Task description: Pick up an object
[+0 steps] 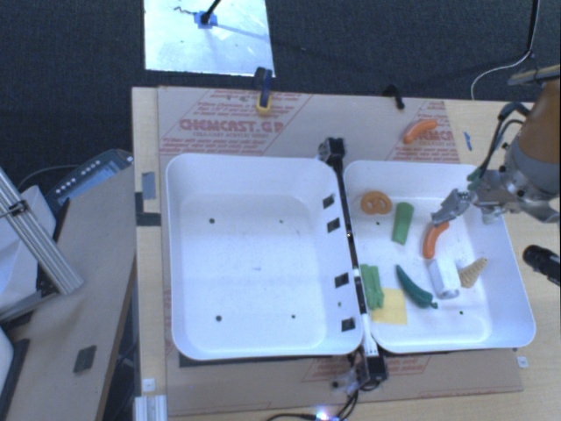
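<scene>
The right bin (504, 323) holds several small items: a brown pretzel (376, 203), a green cylinder (401, 222), an orange sausage-shaped piece (432, 240), a white bottle (443, 278), an ice cream cone (472, 272), a dark green pepper (415, 287), a light green piece (372, 286) and a yellow square (391, 307). My gripper (452, 207) reaches in from the right and sits just above the upper end of the orange piece. Nothing is seen held in it.
The left bin (254, 253) lies beside the right one, with a black clipped divider (344, 235) between them. An orange hot dog toy (421, 131) lies on the board behind the right bin. A yellow and blue clamp (263, 90) stands at the back.
</scene>
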You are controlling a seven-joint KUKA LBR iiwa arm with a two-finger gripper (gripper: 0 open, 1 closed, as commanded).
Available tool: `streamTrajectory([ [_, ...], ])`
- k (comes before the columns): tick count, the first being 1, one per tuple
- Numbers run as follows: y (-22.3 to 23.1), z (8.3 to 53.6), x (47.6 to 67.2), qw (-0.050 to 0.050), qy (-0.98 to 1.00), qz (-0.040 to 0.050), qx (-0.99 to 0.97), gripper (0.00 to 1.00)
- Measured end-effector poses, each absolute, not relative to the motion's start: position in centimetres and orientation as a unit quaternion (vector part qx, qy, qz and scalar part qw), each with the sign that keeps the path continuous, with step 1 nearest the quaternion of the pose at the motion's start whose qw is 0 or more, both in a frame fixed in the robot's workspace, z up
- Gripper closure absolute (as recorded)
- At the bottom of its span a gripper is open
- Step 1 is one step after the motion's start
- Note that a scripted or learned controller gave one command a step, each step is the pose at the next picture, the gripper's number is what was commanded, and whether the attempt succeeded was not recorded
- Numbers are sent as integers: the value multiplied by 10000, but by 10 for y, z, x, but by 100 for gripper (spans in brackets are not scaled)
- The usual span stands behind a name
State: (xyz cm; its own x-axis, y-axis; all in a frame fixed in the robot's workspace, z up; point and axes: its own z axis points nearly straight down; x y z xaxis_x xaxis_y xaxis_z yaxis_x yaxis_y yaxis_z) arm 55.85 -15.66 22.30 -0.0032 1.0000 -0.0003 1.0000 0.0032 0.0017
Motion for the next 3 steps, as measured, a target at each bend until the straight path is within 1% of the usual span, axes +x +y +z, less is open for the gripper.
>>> streamTrajectory([
  [1,-127,77,533,-42,7079,-15,7063,0],
  [2,-163,147,491,20,7061,3,7081,0],
  [3,-209,108,486,-4,7062,-4,7080,0],
])
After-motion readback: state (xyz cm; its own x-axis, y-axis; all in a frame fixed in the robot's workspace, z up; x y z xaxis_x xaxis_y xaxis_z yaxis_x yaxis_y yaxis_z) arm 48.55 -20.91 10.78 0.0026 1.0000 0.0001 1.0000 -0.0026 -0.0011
